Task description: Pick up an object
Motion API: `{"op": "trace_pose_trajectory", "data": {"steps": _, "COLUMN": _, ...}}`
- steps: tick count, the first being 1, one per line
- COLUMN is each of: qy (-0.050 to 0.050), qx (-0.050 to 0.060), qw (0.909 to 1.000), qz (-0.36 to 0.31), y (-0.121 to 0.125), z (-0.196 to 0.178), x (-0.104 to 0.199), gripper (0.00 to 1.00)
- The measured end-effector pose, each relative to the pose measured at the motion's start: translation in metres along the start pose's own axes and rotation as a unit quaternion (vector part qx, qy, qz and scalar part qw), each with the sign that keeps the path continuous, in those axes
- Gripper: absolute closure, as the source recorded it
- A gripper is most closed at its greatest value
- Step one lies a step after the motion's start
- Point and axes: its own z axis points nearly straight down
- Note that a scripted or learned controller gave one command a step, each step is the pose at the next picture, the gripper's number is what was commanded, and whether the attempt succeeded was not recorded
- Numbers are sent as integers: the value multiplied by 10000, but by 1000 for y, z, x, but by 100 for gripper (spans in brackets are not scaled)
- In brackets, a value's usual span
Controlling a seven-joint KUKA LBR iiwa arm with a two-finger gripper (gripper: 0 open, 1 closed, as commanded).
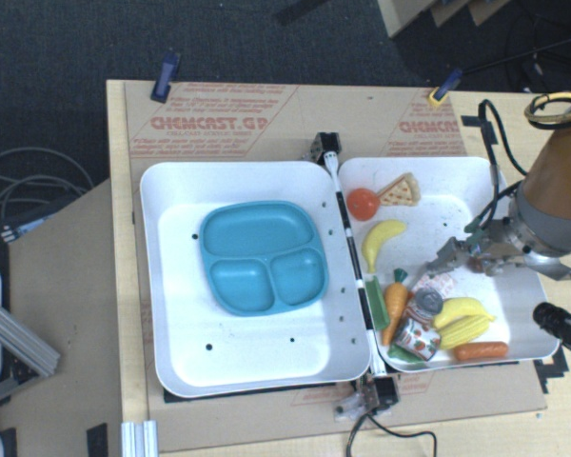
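My gripper hangs low over the middle of the right bin, reaching in from the right, with nothing seen in its grasp. Just left of it lies a single yellow banana. Below it sit a carrot, a small silver-topped can, a printed can on its side, a bunch of yellow bananas and a red sausage. A red tomato and a pizza slice rest at the bin's far left corner.
The left bin holds a blue divided plate. A green stick-shaped item lies along the right bin's left wall. Black cables run down beside the arm at the right edge of the bench.
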Motion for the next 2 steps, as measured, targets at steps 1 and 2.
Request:
{"op": "trace_pose_trajectory", "data": {"steps": 1, "qy": -24, "qx": -51, "qw": 10000, "qz": 13, "y": -9, "z": 100, "x": 12, "gripper": 0}}
{"op": "trace_pose_trajectory", "data": {"steps": 2, "qy": -35, "qx": -65, "qw": 10000, "qz": 16, "y": -8, "z": 89, "x": 11, "gripper": 100}}
